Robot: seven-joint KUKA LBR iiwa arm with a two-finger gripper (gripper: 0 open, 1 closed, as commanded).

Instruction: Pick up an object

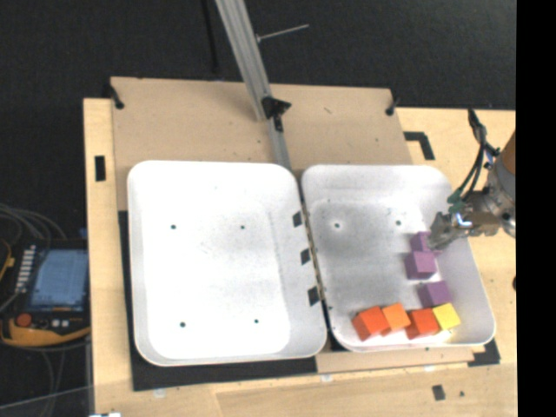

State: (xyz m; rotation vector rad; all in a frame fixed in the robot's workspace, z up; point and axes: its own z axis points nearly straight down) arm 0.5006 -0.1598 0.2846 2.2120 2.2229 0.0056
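In the right bin (365,198) lie several small blocks. A purple block (421,258) sits near the bin's right side, with a second purple block (433,293) just below it. Along the front edge sit two orange blocks (373,321) (396,316), a red-orange block (423,322) and a yellow block (446,316). My gripper (445,228) comes in from the right edge and hovers just above and to the right of the upper purple block. Its fingertips are too small and dark to read.
The left bin (217,259) lies beside the right one. A grey metal pole (248,55) slants down from the top to the gap between the bins. A blue-screened pendant (56,281) with cables rests off the bench at left.
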